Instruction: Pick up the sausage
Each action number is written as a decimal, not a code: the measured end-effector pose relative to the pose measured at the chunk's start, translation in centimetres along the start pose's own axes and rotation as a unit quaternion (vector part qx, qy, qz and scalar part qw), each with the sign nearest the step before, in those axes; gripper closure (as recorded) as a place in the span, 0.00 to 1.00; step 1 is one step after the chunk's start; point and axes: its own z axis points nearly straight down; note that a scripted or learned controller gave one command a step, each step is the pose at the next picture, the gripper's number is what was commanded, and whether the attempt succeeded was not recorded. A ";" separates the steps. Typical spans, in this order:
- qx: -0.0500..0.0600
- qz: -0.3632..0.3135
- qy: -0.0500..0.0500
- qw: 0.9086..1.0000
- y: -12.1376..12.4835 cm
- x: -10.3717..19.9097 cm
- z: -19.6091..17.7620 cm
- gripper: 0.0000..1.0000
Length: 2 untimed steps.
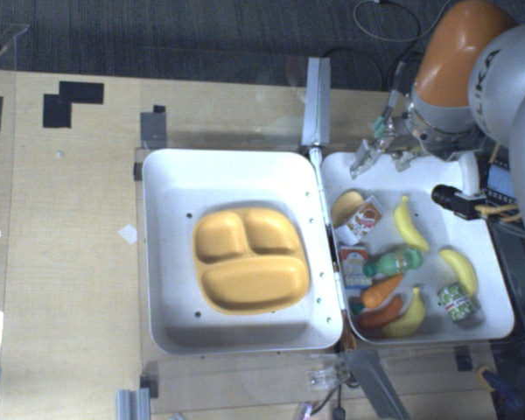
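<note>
Light wooden table (pixel 70 261) with 2 glossy white bins. The sausage (pixel 378 316), a dark red rounded cylinder, lies near the right bin's (pixel 499 318) front-left corner, long axis roughly left-right, under the carrot (pixel 383 290). End effector (pixel 378 151) hovers at the back edge, released, fingers spread.

Tray (pixel 245 261) in left bin (pixel 162 234)

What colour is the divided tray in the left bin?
Yellow tray, plain, seen in the camera view.
</note>
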 end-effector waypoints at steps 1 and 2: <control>0.000 -0.059 0.001 0.998 0.5 -1.8 9.6 0.00; -0.003 0.150 0.000 0.989 -3.5 -4.2 9.6 0.00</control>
